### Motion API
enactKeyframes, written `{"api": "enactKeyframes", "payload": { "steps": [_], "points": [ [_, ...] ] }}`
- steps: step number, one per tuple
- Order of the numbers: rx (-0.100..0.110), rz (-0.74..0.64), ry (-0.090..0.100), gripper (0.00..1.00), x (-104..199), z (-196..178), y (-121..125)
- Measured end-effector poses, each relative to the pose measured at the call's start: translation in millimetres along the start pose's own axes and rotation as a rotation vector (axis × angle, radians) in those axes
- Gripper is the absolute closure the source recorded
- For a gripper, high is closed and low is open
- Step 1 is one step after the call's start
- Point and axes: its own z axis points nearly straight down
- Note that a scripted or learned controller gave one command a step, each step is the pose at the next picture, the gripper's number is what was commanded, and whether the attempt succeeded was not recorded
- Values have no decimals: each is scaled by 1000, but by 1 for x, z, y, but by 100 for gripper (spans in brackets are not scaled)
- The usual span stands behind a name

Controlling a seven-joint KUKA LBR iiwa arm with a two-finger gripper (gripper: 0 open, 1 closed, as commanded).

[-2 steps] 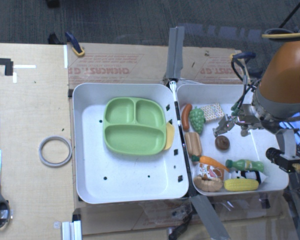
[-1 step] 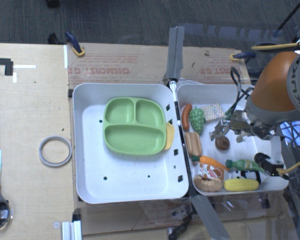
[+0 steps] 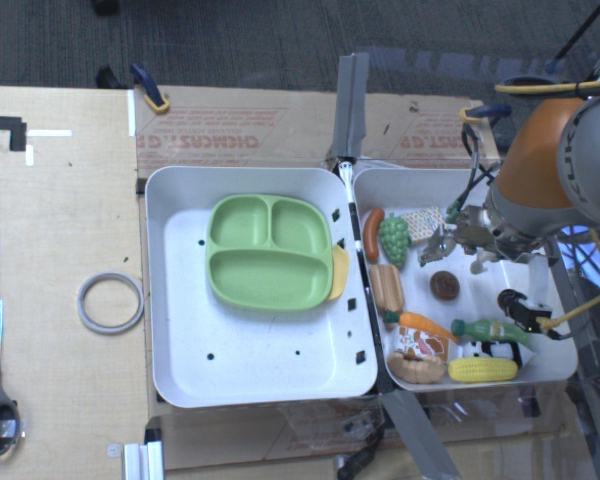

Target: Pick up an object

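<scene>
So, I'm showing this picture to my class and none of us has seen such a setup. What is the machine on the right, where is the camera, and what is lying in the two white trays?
One camera sits above the bench and looks down at a slant. The grey and orange shape is a robot arm reaching in from the right. Its gripper, a two-finger claw, hangs over the right bin; whether it holds anything cannot be made out.

The left bin holds a green divided plate. The right bin holds toy food: green grapes, a hot dog, a carrot, corn and a green bottle. A roll of tape lies on the bench.
</scene>
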Motion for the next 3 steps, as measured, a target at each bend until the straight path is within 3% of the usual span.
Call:
{"api": "enactKeyframes", "payload": {
  "steps": [1, 2, 3],
  "points": [
    [0, -84, 0, 0, 7, 24, -20],
    [-1, -18, -1, 0, -7, -36, -2],
    [1, -114, 0, 0, 0, 24, -9]
  ]
}}
